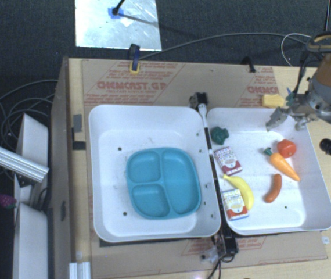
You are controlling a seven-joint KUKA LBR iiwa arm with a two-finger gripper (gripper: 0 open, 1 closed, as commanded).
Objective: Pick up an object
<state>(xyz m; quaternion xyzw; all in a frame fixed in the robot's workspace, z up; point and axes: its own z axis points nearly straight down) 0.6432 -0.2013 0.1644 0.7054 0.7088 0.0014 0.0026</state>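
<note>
Nearest me, along the front of the right bin (pixel 319 214), a small carton (pixel 235 204) lies just beside a banana (pixel 242 190), with a second carton (pixel 228 160) a little behind them against the divider. Toward the middle of that bin lie a sausage (pixel 273 188) and a carrot (pixel 284 165), and a red tomato (pixel 287 148) touches the carrot's upper end. A green lump (pixel 219 135) sits at the back near the divider; I can't make out what it is. The left bin (pixel 104 156) holds a blue sectioned plate (pixel 163 182).

At the far right corner the gripper (pixel 287 118) hangs above the bin's back edge, fingers (pixel 274 120) spread apart with nothing between them. By my reckoning this is the approach; nothing is picked yet. The tomato is closest, so the next move calls for coming forward and down over it. The arm's upper part is cut off at the right edge, and a yellow block (pixel 273 100) on the desk behind is partly hidden.
</note>
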